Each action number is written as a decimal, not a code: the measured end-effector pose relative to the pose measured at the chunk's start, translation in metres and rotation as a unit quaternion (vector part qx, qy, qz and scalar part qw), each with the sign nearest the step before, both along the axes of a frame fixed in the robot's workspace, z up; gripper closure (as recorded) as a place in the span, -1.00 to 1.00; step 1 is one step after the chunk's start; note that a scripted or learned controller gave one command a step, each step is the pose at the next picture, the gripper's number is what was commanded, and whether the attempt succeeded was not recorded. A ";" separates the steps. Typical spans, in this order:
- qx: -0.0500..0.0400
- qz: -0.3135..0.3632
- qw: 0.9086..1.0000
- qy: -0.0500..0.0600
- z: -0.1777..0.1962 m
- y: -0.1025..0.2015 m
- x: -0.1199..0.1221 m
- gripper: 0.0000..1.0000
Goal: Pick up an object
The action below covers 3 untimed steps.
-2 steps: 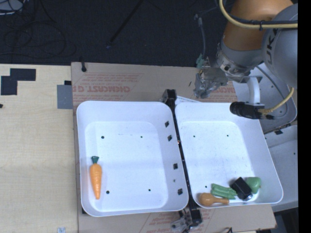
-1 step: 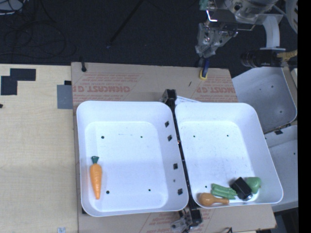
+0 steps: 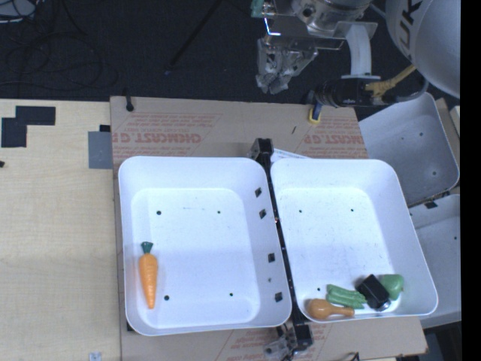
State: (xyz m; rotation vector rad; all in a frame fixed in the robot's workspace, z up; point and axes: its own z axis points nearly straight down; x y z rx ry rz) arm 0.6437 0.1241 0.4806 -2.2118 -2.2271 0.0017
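Note:
An orange carrot [image 3: 148, 275] with a green top lies at the front left of the left bin [image 3: 248, 173]. In the right bin [image 3: 406, 201], at its front right corner, sit a black block [image 3: 373, 291], a green pea pod [image 3: 345, 296], a green piece [image 3: 393, 283] and an orange-brown gourd-shaped toy [image 3: 328, 309]. My gripper [image 3: 275, 80] hangs high above the back of the bench, over the cardboard behind the bins, far from all the objects. Nothing shows between its fingers.
A black divider clamp [image 3: 272, 224] runs between the two bins. Cardboard [image 3: 210, 130] lies under them, on a pale wooden bench [image 3: 52, 232]. A grey metal panel [image 3: 417, 145] stands to the right of the right bin.

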 end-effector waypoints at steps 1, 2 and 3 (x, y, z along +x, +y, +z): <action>-0.002 -0.001 1.000 0.006 -0.124 0.044 -0.001 1.00; 0.000 0.000 1.000 -0.001 -0.096 0.114 0.000 1.00; 0.000 -0.004 1.000 -0.005 0.005 0.079 0.000 1.00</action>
